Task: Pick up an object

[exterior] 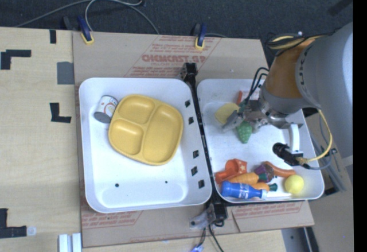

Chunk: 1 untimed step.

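Note:
My gripper (243, 120) reaches down into the upper middle of the right bin (223, 147). A green toy object (245, 132) lies right under its tip, and a yellow block (226, 112) sits just to its left. Whether anything is between the fingers is hidden. At the bin's front edge lies a cluster: an orange toy (234, 169), a blue bottle (241, 190), a yellow ball (294, 184) and a reddish piece (276, 170). A small orange item (239, 97) lies at the back of the bin.
The left bin (94, 182) holds a yellow divided plate (145, 128) and a small can (105, 109) at its upper left. A black divider with clips (198, 142) runs between the bins. The arm's grey and orange body (304, 78) covers the right bin's back right corner.

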{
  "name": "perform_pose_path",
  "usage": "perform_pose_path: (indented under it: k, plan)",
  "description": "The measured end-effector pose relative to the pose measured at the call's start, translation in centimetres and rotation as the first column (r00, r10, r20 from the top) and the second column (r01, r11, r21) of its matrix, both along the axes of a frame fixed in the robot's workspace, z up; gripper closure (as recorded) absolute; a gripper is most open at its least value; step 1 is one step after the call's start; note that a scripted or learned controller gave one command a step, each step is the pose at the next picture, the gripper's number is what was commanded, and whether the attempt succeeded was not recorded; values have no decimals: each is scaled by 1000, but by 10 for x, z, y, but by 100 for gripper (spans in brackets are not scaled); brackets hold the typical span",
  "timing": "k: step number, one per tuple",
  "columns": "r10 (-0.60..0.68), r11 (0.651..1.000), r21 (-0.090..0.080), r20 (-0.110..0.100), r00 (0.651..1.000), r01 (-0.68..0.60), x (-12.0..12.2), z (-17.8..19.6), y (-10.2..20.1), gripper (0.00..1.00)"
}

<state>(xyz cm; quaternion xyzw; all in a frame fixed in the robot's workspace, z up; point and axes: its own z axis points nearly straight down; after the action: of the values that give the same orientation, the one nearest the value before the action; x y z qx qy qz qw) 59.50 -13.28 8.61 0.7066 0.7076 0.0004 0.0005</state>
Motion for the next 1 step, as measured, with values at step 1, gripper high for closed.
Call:
perform_pose_path:
  k: [1]
  plan:
    - [0, 1000, -2, 3, 1000, 0, 0, 10, 0, 100]
